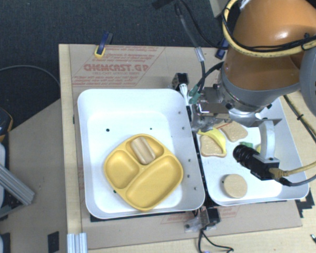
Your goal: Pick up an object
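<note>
My gripper [208,121] hangs low over the back left corner of the right bin [292,146], mostly hidden under the orange wrist band [268,30]. Just below it lie a yellow banana-shaped piece [215,137] and a tan toast slice [211,148]. A second toast slice [235,132] lies to their right, partly under the arm. Near the bin's front edge sits a round beige biscuit [235,185]. I see nothing held.
The left bin [89,120] holds a yellow divided plate [147,186] with a tan bread roll [143,151] in its back compartment. A black fitting with a cable [254,161] hangs from the arm over the right bin. The ridge between the bins [196,157] is close to my gripper.
</note>
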### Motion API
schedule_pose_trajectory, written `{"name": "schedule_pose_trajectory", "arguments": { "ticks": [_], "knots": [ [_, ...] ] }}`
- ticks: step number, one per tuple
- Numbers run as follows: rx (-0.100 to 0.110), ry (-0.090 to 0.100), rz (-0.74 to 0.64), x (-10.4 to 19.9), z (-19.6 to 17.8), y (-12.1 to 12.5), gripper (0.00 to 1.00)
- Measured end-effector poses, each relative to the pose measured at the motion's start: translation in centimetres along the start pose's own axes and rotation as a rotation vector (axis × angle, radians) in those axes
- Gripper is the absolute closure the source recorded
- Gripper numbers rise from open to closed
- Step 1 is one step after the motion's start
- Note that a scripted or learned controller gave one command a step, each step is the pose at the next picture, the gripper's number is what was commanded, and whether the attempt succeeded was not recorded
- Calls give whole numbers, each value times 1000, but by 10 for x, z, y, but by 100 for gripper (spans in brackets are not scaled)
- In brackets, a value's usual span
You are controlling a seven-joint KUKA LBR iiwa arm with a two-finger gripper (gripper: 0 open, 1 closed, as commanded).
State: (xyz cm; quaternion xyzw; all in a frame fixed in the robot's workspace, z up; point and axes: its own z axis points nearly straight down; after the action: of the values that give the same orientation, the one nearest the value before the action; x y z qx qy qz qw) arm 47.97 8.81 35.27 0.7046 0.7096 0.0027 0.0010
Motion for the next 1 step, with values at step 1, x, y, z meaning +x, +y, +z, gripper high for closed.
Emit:
{"name": "schedule_pose_trajectory", "arguments": {
  "ticks": [1],
  "knots": [
    [15, -4, 12, -36, 79, -2, 100]
  ]
}}
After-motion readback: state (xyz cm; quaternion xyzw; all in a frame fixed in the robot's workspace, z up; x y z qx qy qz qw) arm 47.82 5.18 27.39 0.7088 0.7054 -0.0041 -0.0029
